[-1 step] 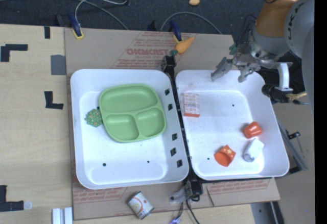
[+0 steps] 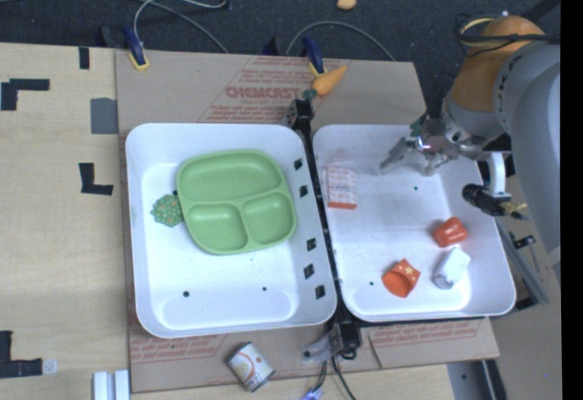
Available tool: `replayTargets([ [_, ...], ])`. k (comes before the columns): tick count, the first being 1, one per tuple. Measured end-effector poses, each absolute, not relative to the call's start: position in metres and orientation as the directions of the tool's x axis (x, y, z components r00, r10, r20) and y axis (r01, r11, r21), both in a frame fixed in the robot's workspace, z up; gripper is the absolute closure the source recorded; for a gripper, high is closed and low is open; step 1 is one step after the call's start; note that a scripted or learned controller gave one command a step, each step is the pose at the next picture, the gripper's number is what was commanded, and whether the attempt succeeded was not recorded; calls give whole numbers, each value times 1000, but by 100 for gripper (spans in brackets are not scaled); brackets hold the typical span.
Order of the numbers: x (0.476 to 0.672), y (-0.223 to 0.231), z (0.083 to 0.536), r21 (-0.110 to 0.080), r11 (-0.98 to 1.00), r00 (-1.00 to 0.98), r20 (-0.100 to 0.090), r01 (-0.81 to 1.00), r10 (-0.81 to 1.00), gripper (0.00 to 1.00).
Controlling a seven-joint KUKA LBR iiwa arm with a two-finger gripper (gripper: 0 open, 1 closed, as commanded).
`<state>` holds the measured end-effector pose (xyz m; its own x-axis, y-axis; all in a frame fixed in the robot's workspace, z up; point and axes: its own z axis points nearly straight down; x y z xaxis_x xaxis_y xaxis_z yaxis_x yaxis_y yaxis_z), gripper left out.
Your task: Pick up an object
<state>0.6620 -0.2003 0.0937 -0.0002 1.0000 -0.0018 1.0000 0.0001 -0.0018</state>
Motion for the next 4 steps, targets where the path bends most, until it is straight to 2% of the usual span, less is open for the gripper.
replayTargets([
  [1, 588, -224, 159, 0, 0, 0, -1, 1000, 1000, 0],
  [2, 543, -224, 92, -1, 0, 0, 0, 1000, 1000, 0],
  [3, 518, -212, 88, 10, 1, -1, -6, 1000, 1000, 0],
  [4, 518, -213, 97, 9, 1, 0, -7, 1000, 1000, 100],
])
